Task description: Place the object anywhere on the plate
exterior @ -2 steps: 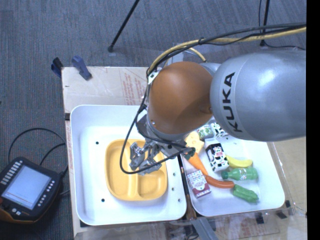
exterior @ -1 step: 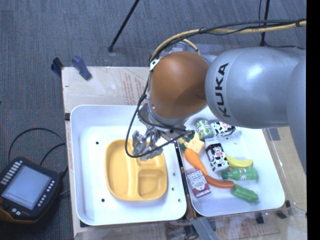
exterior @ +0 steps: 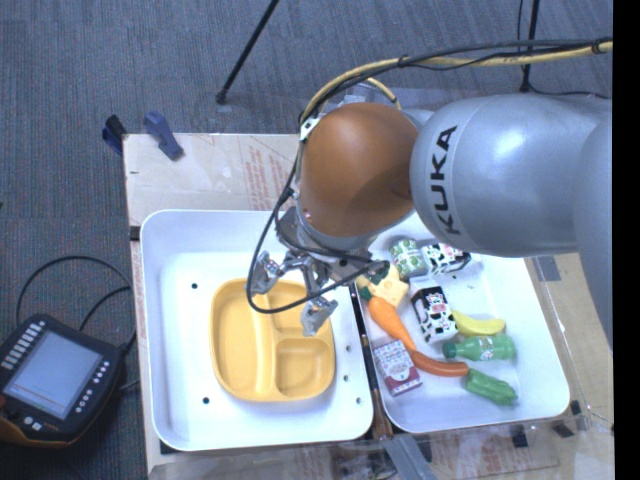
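Note:
A yellow divided plate (exterior: pixel 262 360) lies in the left white bin (exterior: pixel 170 268). My gripper (exterior: pixel 290 293) hangs over the plate's upper right part, below the orange wrist band. Its two fingers (exterior: pixel 263 273) are spread apart, open, and I see nothing between them; the plate's compartments are bare. The toy foods lie in the right bin (exterior: pixel 545 368): an orange carrot (exterior: pixel 392 326) nearest the divider, a cheese wedge (exterior: pixel 389 290), a cow-patterned carton (exterior: pixel 432 313) and a red carton (exterior: pixel 398 365).
Further right in the same bin are a banana (exterior: pixel 478 323), a green bottle (exterior: pixel 482 348), a green pepper (exterior: pixel 490 386) and a green can (exterior: pixel 408 258). The big grey arm covers the bin's upper part. A teach pendant (exterior: pixel 50 373) lies on the floor at the left.

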Robot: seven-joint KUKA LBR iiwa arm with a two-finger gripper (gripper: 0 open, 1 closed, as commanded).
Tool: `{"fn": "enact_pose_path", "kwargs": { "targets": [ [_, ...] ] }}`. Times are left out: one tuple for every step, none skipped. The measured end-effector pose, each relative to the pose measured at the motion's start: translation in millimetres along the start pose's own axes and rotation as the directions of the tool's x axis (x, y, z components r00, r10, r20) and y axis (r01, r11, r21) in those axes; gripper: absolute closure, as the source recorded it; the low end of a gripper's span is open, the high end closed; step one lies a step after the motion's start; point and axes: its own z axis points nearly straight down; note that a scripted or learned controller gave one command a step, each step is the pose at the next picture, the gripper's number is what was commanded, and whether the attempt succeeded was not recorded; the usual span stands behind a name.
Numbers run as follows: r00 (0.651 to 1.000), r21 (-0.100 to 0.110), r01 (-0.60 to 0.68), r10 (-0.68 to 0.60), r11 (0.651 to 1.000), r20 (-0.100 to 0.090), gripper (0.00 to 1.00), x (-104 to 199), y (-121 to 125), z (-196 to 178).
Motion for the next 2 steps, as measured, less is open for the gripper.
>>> {"fn": "enact_pose_path", "kwargs": {
  "targets": [
    [0.989, 0.001, -0.151, 0.151, 0.989, -0.001, 0.00, 9, 82, -59],
    [0.857, 0.002, -0.516, 0.516, 0.857, 0.001, 0.00, -42, 19, -49]
  ]
}}
